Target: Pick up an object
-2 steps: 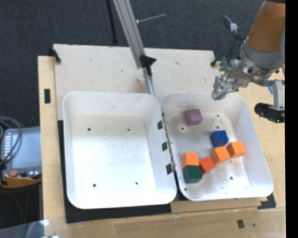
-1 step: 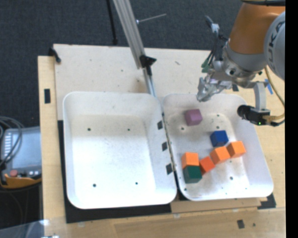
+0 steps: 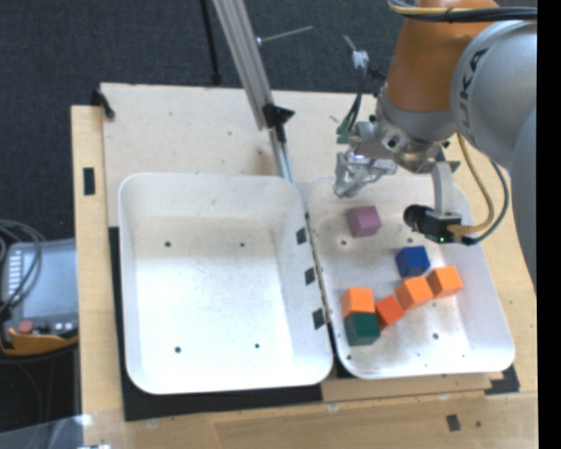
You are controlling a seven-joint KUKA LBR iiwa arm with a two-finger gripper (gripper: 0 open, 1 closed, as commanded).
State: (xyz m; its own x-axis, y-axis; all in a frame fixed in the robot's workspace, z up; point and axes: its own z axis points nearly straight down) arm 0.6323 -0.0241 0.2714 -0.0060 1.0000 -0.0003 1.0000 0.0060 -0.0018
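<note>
The right white bin (image 3: 477,344) holds several small blocks. A mauve cube (image 3: 363,221) lies near its back. A blue cube (image 3: 412,260) sits further right, with orange blocks (image 3: 419,292) in a slanted row below it. Another orange cube (image 3: 359,300) rests against a dark green cube (image 3: 362,327) near the bin's left wall. My gripper (image 3: 352,181) hangs over the bin's back left corner, just up and left of the mauve cube, with nothing seen between its fingers.
The left white bin (image 3: 150,204) lies beside the right one. A slanted metal pole (image 3: 248,64) rises from behind the bins' shared corner. The grey and orange arm (image 3: 449,54) fills the upper right. A black wrist-mounted part (image 3: 435,223) hangs over the right bin.
</note>
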